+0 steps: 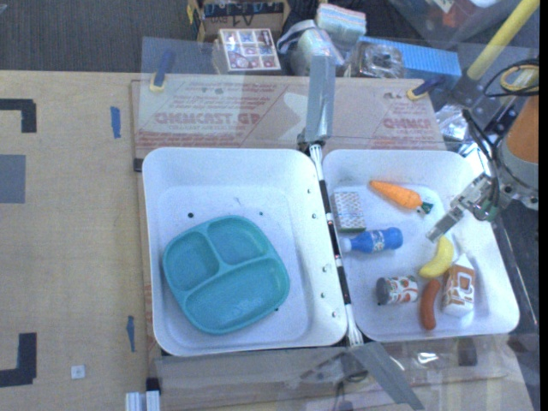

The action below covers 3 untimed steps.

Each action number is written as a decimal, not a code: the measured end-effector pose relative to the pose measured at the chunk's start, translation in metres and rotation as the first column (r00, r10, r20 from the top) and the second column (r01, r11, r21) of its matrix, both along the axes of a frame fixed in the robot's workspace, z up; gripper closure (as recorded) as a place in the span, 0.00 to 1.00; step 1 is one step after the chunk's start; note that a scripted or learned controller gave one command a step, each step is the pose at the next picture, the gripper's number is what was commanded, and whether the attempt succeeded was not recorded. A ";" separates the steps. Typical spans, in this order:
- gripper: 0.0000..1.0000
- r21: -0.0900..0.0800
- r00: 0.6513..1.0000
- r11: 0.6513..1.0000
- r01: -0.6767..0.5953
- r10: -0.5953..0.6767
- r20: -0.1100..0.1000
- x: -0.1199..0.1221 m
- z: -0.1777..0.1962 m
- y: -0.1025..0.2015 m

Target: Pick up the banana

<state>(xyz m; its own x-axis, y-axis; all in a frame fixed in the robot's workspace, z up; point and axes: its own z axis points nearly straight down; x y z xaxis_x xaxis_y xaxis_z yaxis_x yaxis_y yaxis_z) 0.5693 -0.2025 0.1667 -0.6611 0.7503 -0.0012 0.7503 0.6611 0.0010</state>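
The yellow banana lies in the right bin, near its right side, curved and resting against a small carton. My gripper hangs just above and slightly behind the banana, reaching in from the right edge of the bin. There is a small gap between the gripper tip and the banana, and the banana rests on the bin floor.
Also in the right bin are an orange carrot, a blue bottle, a grey packet, a small can and a red sausage. In the left bin lies a teal divided plate.
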 end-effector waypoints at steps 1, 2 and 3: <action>0.00 -0.002 1.000 1.000 0.006 -0.006 0.004 0.055 -0.071 -0.020; 0.00 -0.003 0.994 0.994 -0.112 0.112 0.004 0.074 -0.006 -0.021; 0.00 -0.002 0.966 0.966 -0.259 0.259 0.004 0.046 -0.080 -0.021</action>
<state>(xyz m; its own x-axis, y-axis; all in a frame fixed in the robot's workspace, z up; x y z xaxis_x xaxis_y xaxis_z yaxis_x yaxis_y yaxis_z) 0.6155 -0.2235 0.0868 -0.8326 0.5539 -0.0054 0.5539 0.8326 0.0024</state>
